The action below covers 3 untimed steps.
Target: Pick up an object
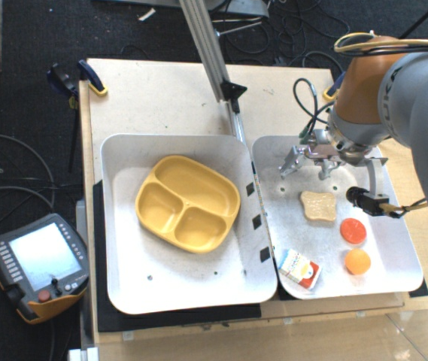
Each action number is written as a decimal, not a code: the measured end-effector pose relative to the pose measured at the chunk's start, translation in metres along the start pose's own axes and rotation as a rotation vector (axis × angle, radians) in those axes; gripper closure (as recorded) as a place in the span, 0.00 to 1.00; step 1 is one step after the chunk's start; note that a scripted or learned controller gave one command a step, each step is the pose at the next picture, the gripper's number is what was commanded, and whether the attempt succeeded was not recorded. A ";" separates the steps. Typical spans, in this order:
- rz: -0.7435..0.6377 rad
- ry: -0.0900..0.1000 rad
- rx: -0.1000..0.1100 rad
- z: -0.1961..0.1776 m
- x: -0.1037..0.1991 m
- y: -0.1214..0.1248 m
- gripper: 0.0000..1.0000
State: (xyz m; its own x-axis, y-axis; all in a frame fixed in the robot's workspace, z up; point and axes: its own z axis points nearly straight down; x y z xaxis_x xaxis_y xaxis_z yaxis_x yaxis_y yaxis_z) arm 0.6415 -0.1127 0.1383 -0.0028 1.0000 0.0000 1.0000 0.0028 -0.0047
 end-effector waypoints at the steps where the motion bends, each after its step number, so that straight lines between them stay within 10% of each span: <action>1: 0.002 0.000 -0.001 0.045 0.001 -0.001 0.00; 2: 0.003 -0.001 -0.006 0.032 0.000 0.001 1.00; 3: 0.003 -0.001 -0.012 -0.032 -0.001 0.000 1.00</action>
State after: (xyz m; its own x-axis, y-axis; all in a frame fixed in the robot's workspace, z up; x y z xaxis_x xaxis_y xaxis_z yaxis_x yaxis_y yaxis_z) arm 0.6414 -0.1134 0.1698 -0.0001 1.0000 -0.0012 1.0000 0.0001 0.0072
